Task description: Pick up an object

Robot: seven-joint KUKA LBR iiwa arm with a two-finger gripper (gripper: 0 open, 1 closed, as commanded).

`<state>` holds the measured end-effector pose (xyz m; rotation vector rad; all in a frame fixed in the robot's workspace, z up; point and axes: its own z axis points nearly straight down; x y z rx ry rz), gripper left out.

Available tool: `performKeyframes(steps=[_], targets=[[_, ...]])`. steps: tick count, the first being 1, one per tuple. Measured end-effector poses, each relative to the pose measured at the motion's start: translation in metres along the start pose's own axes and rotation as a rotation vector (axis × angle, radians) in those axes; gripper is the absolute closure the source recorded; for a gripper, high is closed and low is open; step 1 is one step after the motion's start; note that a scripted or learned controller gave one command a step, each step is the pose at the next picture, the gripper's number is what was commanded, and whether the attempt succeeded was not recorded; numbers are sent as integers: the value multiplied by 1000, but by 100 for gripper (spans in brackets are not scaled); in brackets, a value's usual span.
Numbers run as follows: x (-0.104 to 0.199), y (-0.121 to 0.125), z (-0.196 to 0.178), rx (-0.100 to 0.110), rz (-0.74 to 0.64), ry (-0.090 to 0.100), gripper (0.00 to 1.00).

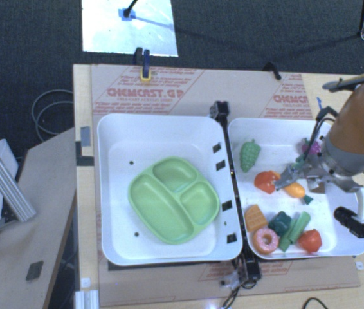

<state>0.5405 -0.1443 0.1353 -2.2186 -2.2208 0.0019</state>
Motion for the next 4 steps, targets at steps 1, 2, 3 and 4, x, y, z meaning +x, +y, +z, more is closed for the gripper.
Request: performKeyframes(steps=[1, 2, 3, 4], targets=[[1, 3, 48, -5, -1, 4, 0], [-1, 5, 34, -13, -1, -2, 100], [-8, 8, -28, -10, -2, -3, 100], [-11, 15, -74, -9, -3, -3, 100]])
